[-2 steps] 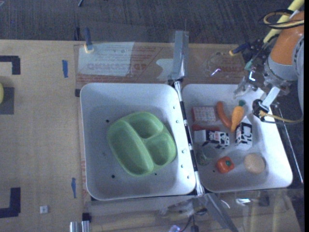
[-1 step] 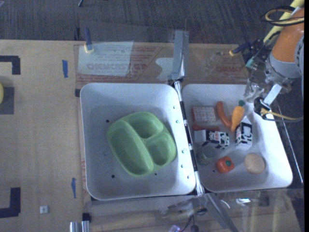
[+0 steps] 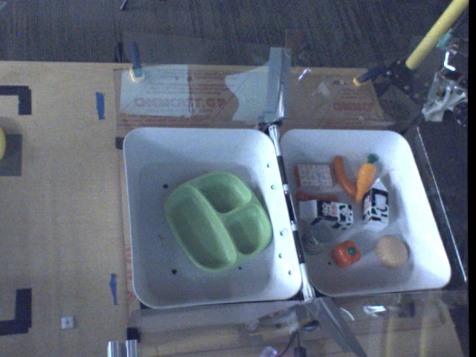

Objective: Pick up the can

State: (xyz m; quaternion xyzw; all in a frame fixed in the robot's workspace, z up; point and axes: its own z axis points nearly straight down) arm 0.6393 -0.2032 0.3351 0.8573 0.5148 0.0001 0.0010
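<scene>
With the gripper [image 3: 445,99] at the frame's upper right and its state impossible to tell, the can [image 3: 315,240] lies at the right bin's [image 3: 430,199] lower left, where crowding from the neighbouring carton [image 3: 332,212] and tomato [image 3: 346,253] could spoil a grasp

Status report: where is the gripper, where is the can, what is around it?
Gripper far top right, outside bins. Can untouched, right bin, near divider. Crowded by black-and-white carton and tomato.

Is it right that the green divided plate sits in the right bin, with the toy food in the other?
Not quite. The camera view shows the green divided plate in the left bin; the toy food lies in the right bin.
</scene>
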